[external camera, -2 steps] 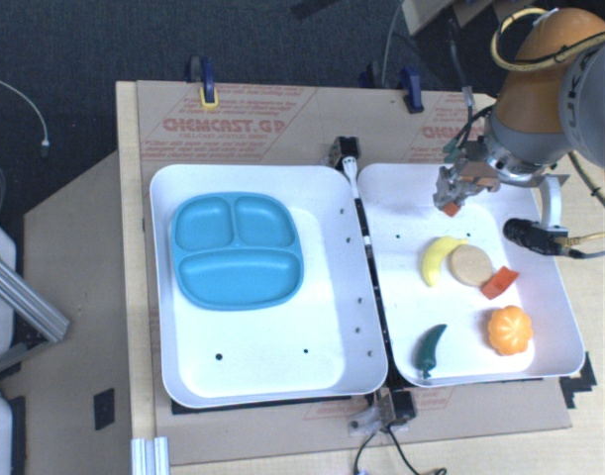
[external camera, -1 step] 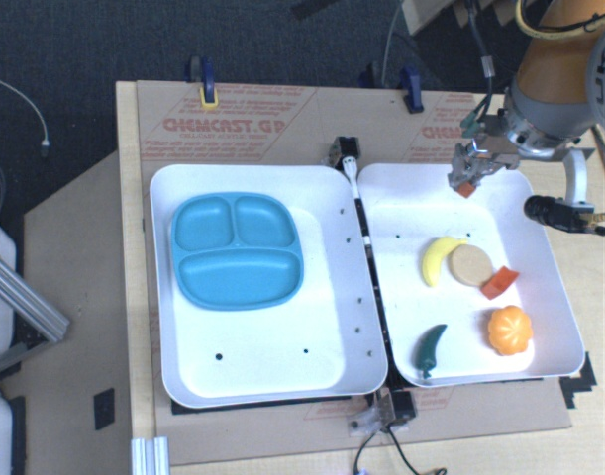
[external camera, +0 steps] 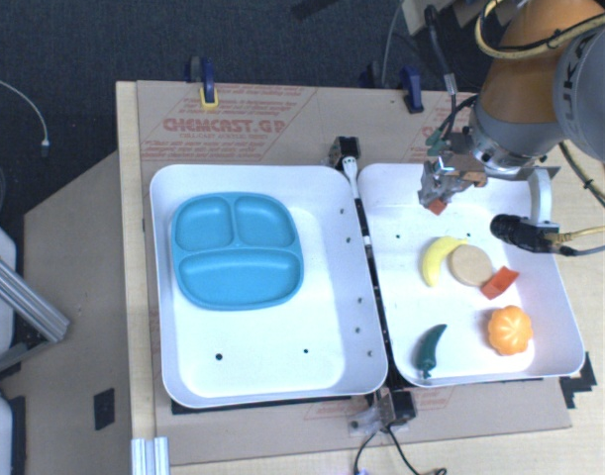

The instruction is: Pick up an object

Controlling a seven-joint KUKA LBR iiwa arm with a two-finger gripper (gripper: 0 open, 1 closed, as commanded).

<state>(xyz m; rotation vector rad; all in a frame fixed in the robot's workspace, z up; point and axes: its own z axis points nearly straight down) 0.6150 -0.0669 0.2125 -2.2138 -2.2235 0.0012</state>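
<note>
My gripper hangs over the back left part of the right bin. It is shut on a small red piece that shows at its tips, above the bin floor. Below it in the same bin lie a yellow banana, a tan round disc touching the banana, a red-orange block, an orange tangerine-like fruit and a dark green pepper near the front edge.
The left bin holds a blue divided plate at its back left. A raised rim with black clips runs between the two bins. The bench is brown cardboard-like board.
</note>
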